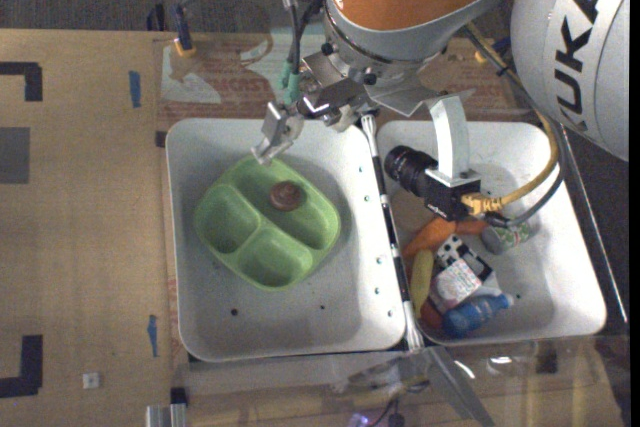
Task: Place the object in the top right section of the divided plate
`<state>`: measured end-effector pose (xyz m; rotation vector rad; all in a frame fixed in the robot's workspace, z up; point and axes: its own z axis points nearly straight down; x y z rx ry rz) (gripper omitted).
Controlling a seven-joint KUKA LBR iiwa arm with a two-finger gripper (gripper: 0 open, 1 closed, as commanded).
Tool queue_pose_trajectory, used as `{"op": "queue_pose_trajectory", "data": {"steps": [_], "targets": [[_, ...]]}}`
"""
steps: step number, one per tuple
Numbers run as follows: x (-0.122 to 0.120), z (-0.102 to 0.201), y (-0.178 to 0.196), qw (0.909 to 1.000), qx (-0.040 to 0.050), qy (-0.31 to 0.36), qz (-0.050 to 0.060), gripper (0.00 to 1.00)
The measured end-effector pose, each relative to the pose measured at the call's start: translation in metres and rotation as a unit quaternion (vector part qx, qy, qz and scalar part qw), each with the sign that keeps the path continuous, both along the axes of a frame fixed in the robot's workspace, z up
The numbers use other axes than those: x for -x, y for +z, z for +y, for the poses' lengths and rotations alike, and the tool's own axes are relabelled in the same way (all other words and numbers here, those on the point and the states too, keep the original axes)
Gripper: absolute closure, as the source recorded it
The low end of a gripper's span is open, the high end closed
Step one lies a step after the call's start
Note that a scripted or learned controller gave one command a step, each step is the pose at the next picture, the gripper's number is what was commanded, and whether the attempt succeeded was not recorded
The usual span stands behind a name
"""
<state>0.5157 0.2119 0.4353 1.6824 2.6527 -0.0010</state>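
**Small brown piece sits in the green plate, claw just above it**

Landmark = the divided plate (266,230), green, lying in the left bin (200,315).

Left of the plate: bare bin floor, nothing in the way.

On the plate: the object (286,197), a small round brown thing, rests in the section toward the upper right, near the rim. Looks light, stiff and compact, prob. a bit smooth. Judging by the shape, best taken across its width from above, fingers either side; the low profile leaves little to grab, so it could skid on the plastic.

Just above and left of the object, touching nothing I can make out: the gripper (271,143). Its tips look close together w/ nothing between them.

Right of the plate: bin wall, then the right bin (580,305) w/ a heap — a blue bottle (478,313), an orange piece (432,236), a black cylinder (405,166) on the arm's bracket. All well apart from the plate; no obstacle there.
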Motion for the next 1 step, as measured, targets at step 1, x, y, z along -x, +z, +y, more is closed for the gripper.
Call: {"op": "queue_pose_trajectory", "data": {"steps": [1], "targets": [[-0.0147, 0.0046, 0.0001, 0.9999, -0.0007, 0.012, -0.002, 0.00]]}}
